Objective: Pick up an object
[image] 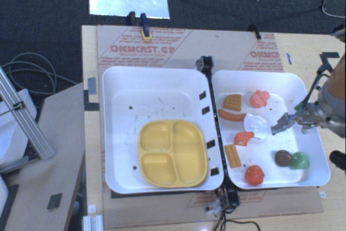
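The right bin [311, 96] holds several toy foods: an orange bread piece [232, 101], a pink-orange lump [259, 98], a sausage [231, 115], a white object [255, 125], a red-orange piece [243, 138], a ridged cracker [232, 155], a red tomato [254, 175], a brown ball [282, 157] and a green ball [299, 160]. My gripper [281, 125] hangs over the bin's right half, just right of the white object and above the brown ball. Nothing can be seen held in it.
The left bin [157, 84] contains a yellow divided plate [173, 153] at its front right. A black divider [212, 121] runs between the bins. The arm [327, 108] comes in over the right bin's right wall.
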